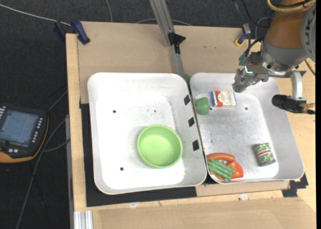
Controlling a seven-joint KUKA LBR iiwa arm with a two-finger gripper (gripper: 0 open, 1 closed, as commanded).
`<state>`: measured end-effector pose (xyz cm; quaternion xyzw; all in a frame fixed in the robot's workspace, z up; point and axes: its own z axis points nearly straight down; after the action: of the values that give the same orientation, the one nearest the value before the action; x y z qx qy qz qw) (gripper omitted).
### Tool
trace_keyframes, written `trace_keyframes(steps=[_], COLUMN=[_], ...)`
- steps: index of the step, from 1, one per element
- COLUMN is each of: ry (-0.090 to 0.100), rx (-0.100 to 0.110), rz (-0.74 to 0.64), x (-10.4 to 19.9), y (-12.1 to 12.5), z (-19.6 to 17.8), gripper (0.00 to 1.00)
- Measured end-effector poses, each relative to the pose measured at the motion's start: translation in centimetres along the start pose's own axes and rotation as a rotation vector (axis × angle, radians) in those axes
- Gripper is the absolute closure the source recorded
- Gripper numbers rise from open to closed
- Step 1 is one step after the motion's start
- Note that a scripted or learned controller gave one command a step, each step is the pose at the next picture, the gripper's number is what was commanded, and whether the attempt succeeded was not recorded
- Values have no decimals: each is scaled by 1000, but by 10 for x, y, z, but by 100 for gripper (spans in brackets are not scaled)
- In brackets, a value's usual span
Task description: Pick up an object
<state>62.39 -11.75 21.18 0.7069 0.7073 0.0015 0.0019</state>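
Overhead, the arm (288,27) hangs over the right bin's (281,122) far rim. Left of that bin, the left bin (130,97) holds a green bowl (159,145). Inside the right bin, the gripper (244,81) hovers just beside a small carton (222,98); a green can (264,153) sits nearer.

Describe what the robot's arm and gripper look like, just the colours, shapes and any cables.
The arm is a thick rounded body, orange at its top and grey below toward the wrist. A yellowish cable loops around its top, and darker cables trail on its left. The gripper is a small grey and dark metal unit; its fingers are too small to make out.
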Motion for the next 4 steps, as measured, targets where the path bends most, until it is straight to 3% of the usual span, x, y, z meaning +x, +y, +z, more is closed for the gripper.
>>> trace_keyframes(steps=[1,3,4], ry=[0,2,2], rx=[-1,4,5], rz=[0,-3,-4], x=[-3,92,151], y=[7,-22,-22], z=[-61,-52,-38], gripper=[100,100,100])
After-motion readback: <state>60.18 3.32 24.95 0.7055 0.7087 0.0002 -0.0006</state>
